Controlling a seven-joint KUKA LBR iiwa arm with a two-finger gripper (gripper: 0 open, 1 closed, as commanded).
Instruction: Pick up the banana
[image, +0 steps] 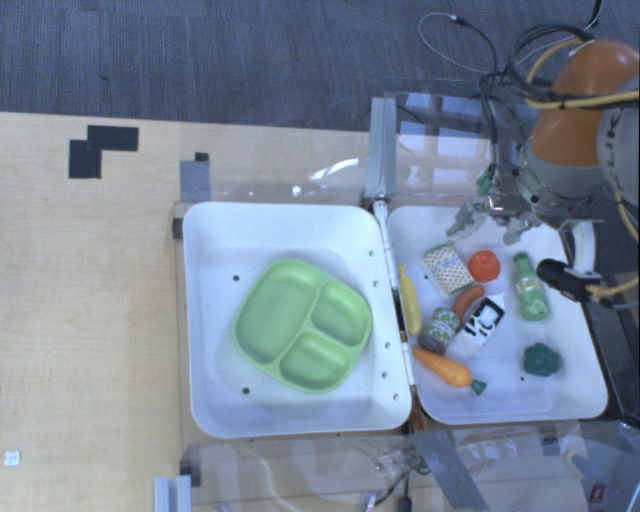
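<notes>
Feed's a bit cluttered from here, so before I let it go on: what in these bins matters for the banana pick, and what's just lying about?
For the job:
banana, against the right bin's left wall
gripper, over that bin's far end

Lying about:
carrot
green bottle
small can
red tomato-like piece
dark green piece
green divided plate in the left bin

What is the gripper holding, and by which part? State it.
Nothing. The gripper hangs open above the right bin's far edge, apart from the banana by the left wall.

The wooden bench (90, 330) bears two white bins (215, 400), side by side.
</notes>
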